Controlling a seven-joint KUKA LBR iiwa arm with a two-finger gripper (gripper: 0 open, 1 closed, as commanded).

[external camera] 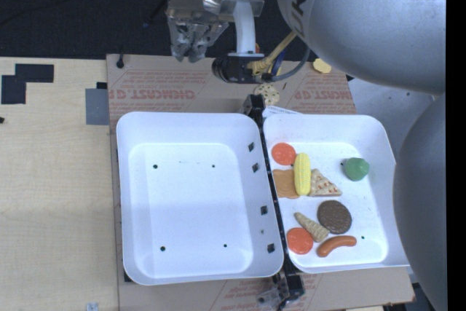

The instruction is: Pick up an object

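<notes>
I'm watching the gripper (193,47) hanging high over the far edge of the bench, beyond the left bin (138,129), its fingers drawn together around nothing. I'm judging it parked there to keep the camera's sight of both bins clear. Everything worth picking is lying in the right bin (378,129): a yellow corn cob (301,172) resting across a toast slice (285,184), a green ball (356,168) off alone at the right, and a sausage (336,245) at the near side.
</notes>
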